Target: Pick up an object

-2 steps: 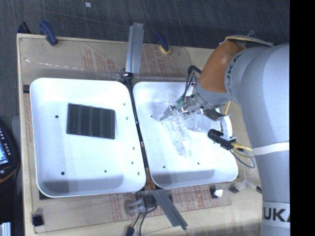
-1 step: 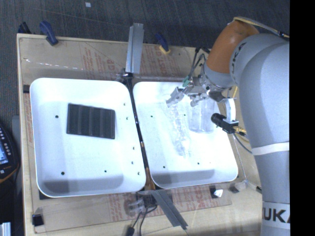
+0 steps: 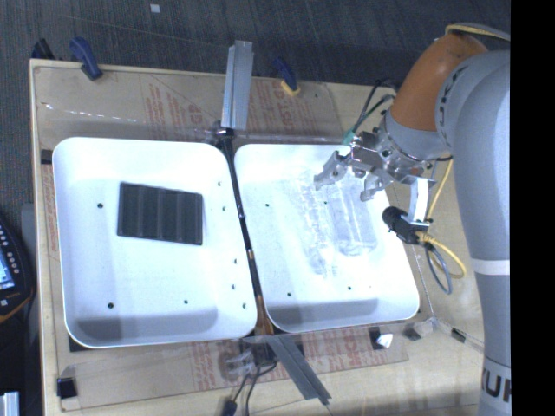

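The end effector [image 3: 351,173] is poised w/ fingers spread and nothing pinched over the right bin [image 3: 286,297], above a clear plastic object [image 3: 342,224] lying there, presumably for a grasp, while a dark ribbed block [image 3: 160,213] is left flat in the left bin [image 3: 78,258].

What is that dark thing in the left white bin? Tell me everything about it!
The dark rectangle is a flat, dark grey slab with faint ridges dividing it into strips. It looks like rubber or plastic, though that is hard to tell. It lies flat on the floor of the left bin, slightly tilted, toward the upper middle, clear of the walls.
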Robot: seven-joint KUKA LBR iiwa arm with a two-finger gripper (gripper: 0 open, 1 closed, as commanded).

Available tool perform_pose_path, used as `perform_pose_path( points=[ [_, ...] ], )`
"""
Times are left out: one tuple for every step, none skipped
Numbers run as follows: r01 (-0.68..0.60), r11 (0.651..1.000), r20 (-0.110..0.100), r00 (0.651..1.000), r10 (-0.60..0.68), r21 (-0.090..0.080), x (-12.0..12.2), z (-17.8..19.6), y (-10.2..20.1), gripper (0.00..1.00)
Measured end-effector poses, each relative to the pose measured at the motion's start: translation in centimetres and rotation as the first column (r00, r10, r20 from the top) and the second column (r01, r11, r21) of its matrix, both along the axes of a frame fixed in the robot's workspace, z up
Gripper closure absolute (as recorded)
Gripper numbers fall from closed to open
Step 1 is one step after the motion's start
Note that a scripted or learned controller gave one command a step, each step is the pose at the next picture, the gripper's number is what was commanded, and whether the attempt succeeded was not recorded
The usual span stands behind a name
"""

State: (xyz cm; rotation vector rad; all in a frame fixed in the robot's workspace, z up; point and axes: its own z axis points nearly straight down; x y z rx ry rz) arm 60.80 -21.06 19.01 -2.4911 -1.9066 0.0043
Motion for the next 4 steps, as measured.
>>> perform_pose_path(
  points=[
    [-0.222, 0.975, 0.005, 0.975, 0.222, -0.003, -0.1, 5.1, 0.9, 0.00],
    [-0.075, 0.997, 0.005, 0.997, 0.075, -0.003, -5.8, 12.1, 1.9, 0.00],
    [-0.048, 0.999, 0.004, 0.999, 0.048, -0.002, -6.3, 12.0, 0.6, 0.00],
    [-0.059, 0.998, -0.001, 0.998, 0.059, 0.000, -4.5, 9.4, 0.9, 0.00]
  ],
)
